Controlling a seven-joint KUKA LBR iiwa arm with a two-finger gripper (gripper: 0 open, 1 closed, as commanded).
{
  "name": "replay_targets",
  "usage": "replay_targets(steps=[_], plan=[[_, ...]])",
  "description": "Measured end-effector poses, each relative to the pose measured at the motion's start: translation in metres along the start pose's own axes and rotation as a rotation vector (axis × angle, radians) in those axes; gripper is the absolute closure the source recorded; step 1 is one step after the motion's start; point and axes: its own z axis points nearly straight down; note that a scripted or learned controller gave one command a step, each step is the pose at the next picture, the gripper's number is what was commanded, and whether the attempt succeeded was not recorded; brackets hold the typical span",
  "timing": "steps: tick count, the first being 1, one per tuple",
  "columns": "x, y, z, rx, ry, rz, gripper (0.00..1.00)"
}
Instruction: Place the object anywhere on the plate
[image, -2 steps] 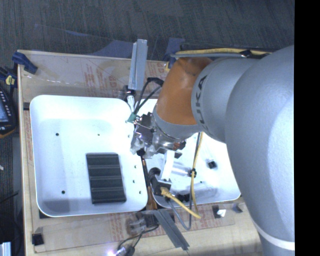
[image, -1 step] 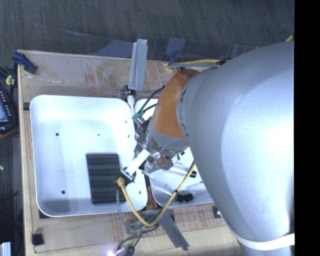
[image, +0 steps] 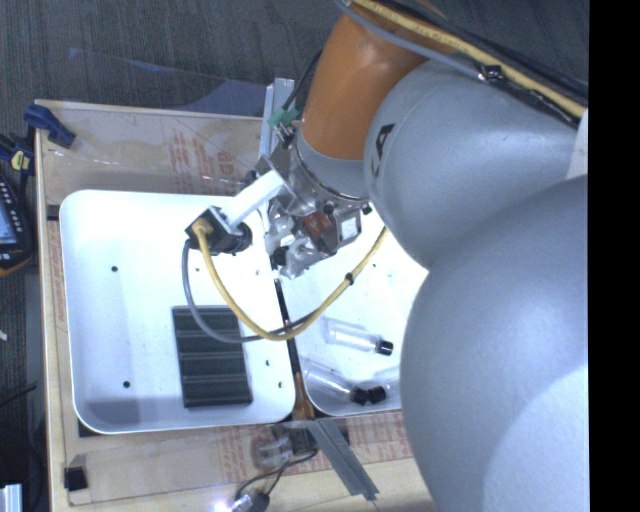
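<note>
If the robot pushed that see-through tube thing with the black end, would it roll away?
Probably. The clear tube looks round and lies on its side on the smooth floor of the right bin, so a sideways push would likely roll it. It also looks small and light, and its shiny surface may be slippery.

The left bin (image: 90, 300) lies mostly open, with a dark ribbed block (image: 212, 357) at its near side; the arm (image: 480, 220) covers the right bin (image: 345, 400).

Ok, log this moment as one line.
arm: over the bins' seam | claw: above left bin | dark ridged plate: bare | clear tubes: right bin
</note>
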Motion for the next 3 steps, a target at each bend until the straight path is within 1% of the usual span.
replay_targets(steps=[1,2,3], plan=[[-0.084,0.068,0.163,0.006,-0.007,-0.053,1.00],[-0.048,-0.018,0.162,0.002,-0.004,0.144,1.00],[-0.060,0.017,0.052,0.000,0.000,0.138,1.00]])
